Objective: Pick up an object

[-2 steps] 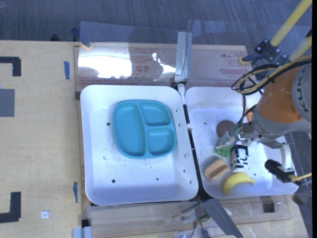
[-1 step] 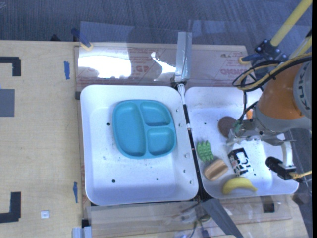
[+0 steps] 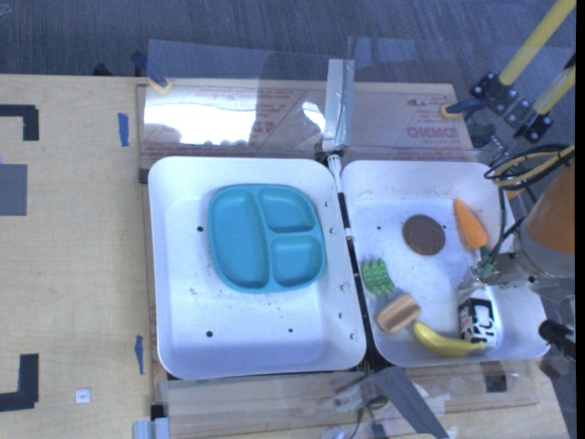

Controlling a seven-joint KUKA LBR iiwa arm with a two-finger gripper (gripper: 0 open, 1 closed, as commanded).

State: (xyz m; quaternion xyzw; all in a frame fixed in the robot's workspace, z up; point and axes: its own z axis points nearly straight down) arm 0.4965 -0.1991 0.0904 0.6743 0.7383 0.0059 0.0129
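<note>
The left bin [image 3: 174,337] bears a blue divided plate [image 3: 266,236] at its centre, while in the right bin [image 3: 384,186] (near its right edge) the gripper [image 3: 482,273] hangs above a black-and-white can [image 3: 477,322] beside a banana [image 3: 443,339].

Little can be read here. Just behind the right bin [image 3: 430,186], the brown cardboard sheet [image 3: 402,117] carries faint reddish print — a short line near its far right corner and a larger word below it, both upside down from this view and too blurred to spell out. More pale reddish lettering lies on the cardboard behind the left bin [image 3: 183,190], washed out by glare. The black-and-white can [image 3: 478,321] in the right bin shows a pattern — no legible word.
</note>
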